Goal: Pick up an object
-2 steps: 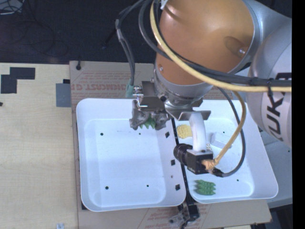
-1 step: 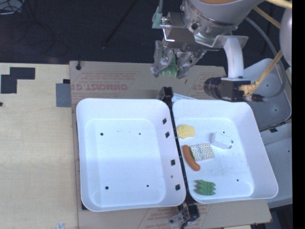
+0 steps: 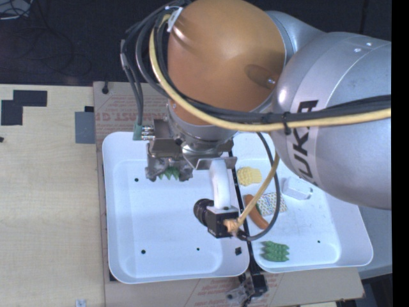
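The gripper hangs low over the far part of the left bin, under the arm's big orange wrist band. Whether it is open or closed cannot be told, since the metal body hides its working end. Right at its lower edge a green spiky piece peeks out, touching or just under the gripper. It is not clear whether the piece is gripped or only lies on the bin floor beneath.

Just beside the gripper, toward the arm's side, a white bracket runs down to a black unit, with a yellow cable looping past it.

Farther out on that same side, across the divide between the bins, the other objects lie in the right bin: a yellow ridged item, then a white speckled item with an orange stick touching it. A small white block sits beyond these. A green lumpy object lies well apart from the gripper, at the near edge.

Both bins rest on brown cardboard — pale wooden bench lies on the gripper's other side.
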### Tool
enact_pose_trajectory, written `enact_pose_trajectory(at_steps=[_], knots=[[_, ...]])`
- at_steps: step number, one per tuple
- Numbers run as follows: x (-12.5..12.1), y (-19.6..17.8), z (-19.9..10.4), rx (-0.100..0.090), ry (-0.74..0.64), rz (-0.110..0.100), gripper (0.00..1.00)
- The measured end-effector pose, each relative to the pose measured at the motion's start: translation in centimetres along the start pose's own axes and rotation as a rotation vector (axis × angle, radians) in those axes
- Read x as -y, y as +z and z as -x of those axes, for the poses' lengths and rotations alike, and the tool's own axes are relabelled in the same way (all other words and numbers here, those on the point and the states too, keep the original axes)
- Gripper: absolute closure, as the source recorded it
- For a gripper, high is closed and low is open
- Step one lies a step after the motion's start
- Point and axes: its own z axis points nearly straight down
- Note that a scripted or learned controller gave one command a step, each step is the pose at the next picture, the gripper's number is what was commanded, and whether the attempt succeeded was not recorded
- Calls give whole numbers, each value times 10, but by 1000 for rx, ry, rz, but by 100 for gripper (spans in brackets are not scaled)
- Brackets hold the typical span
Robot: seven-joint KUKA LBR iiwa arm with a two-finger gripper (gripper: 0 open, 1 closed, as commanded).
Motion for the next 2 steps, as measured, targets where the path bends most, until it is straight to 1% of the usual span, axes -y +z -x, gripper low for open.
enact_pose_trajectory(at_steps=[1,2], knots=[[-38,-54,30,-6,9,19,100],[-53,-111,-1,-7,5,19,100]])
